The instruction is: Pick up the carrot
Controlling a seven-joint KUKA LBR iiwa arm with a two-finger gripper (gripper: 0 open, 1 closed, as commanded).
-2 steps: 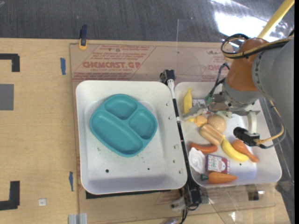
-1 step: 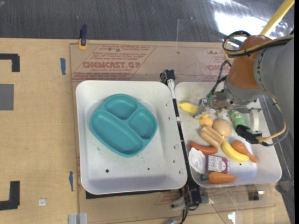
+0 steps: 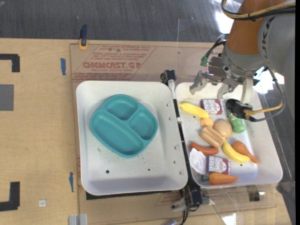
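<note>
- Now, you have the arm (image 3: 262, 27) reaching in from the right, so that it hangs above the far end of the right bin (image 3: 272, 172).
- Your gripper (image 3: 220, 86) hovers there with fingers spread, holding nothing, probably poised before a descent.
- Left bin (image 3: 93, 172) holds a teal tray (image 3: 123, 124).
- Your carrot (image 3: 222, 177) lies at the right bin's near edge, well apart from the gripper, long axis across the bin, tip pointing right.

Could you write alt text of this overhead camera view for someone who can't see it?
A grey-and-orange robot arm's gripper hovers open over the far end of the right bin of toy food; a carrot lies at its near edge. The left bin holds a teal divided plate.
</note>
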